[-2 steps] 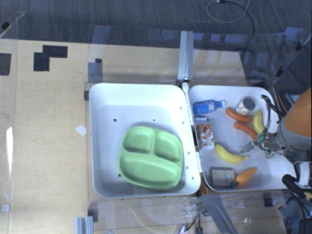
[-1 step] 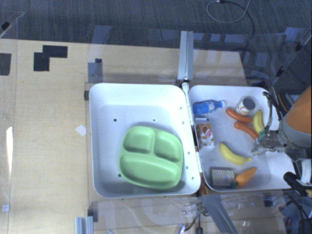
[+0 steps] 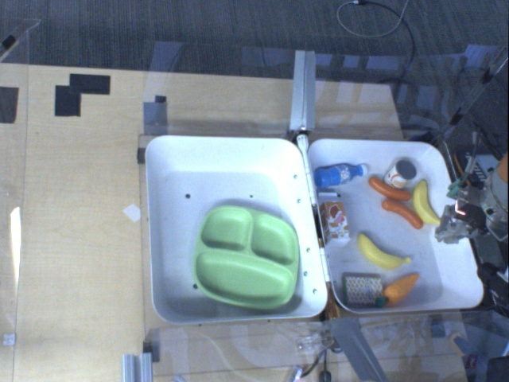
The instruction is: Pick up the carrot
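The carrot [image 3: 400,287] is orange with a small green stub at its lower left end. It lies at the front of the right bin [image 3: 469,297], close to the front wall and touching a grey metallic block [image 3: 362,288] on its left. My gripper [image 3: 455,228] hangs over the right rim of that bin, well apart from the carrot, up and to the right of it. Nothing shows in its grasp.
The right bin also holds two bananas [image 3: 382,253] [image 3: 424,201], two red-orange sausages [image 3: 387,188] [image 3: 402,213], a blue bottle [image 3: 338,173], a small can [image 3: 403,170] and a packet [image 3: 335,220]. A green divided plate [image 3: 248,255] lies in the left bin [image 3: 171,205].
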`<state>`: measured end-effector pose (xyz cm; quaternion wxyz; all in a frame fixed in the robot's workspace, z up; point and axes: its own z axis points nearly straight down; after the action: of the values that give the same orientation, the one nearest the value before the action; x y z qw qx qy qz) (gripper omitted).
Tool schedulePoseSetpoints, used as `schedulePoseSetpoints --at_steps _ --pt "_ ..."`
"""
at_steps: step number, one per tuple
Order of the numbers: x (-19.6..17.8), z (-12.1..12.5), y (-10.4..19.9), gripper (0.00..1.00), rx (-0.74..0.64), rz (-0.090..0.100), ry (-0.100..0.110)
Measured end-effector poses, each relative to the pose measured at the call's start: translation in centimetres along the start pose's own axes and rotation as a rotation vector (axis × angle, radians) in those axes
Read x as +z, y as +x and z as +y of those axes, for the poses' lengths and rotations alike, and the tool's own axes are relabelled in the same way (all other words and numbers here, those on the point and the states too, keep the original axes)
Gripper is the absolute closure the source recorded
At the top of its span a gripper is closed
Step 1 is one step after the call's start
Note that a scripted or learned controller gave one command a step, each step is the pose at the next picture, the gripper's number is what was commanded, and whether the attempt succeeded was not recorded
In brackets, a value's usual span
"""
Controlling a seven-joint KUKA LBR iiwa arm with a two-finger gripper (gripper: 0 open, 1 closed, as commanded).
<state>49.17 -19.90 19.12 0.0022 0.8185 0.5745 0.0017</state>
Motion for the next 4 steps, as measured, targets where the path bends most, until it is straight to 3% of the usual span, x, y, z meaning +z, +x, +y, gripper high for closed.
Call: schedulePoseSetpoints --at_steps 1,2,3,4 --pt "-4.8 0.0 6.1 1.0 0.025 0.0 0.001" --pt "8.7 1.1 8.0 1.0 0.124 0.0 0.006" --pt "0.8 -2.3 6.0 1.0 0.359 0.0 0.003" --pt "-9.6 -2.7 6.7 1.0 0.27 0.0 0.001"
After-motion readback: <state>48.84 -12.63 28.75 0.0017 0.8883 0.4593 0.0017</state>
